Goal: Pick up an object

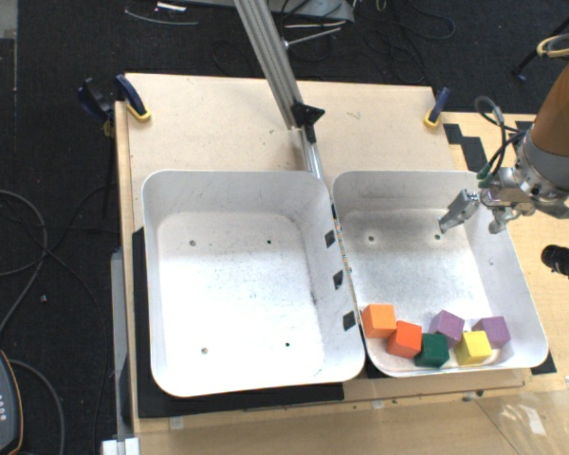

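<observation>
Several small blocks lie along the front edge of the right bin [398, 245]: an orange block [379, 318], a red-orange block [405, 337], a green block [434, 350], a yellow block [474, 346] and two purple blocks [447, 325] [494, 330]. My gripper [476, 212] hangs over the far right part of that bin, well behind the blocks, open with nothing between its fingers.
The left bin [171, 207] stands beside the right one, sharing a raised middle rim. A slanted metal pole [270, 55] rises from behind the bins. Clamps [133, 100] [437, 108] sit at the board's back corners.
</observation>
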`<state>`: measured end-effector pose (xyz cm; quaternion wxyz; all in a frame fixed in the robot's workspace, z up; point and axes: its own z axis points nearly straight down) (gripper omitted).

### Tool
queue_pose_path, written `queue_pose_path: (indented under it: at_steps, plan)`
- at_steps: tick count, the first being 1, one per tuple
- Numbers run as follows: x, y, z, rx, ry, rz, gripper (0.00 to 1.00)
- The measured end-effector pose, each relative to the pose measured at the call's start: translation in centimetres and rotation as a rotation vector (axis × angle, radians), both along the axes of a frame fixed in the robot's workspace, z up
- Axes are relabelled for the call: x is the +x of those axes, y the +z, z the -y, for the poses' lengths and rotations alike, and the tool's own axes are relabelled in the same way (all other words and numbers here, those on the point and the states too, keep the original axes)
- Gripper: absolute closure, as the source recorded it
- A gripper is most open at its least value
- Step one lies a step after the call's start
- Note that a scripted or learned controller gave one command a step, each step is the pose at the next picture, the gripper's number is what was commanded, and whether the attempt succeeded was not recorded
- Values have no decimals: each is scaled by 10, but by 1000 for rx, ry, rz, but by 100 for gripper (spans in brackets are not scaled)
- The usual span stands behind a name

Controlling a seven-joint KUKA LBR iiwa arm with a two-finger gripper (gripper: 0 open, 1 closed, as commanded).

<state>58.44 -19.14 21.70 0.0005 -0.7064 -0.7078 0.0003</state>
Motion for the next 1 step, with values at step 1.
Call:
queue_pose_path:
  at_steps: [1]
  plan:
    - [-82,-84,-2,3,-6,-11,0]
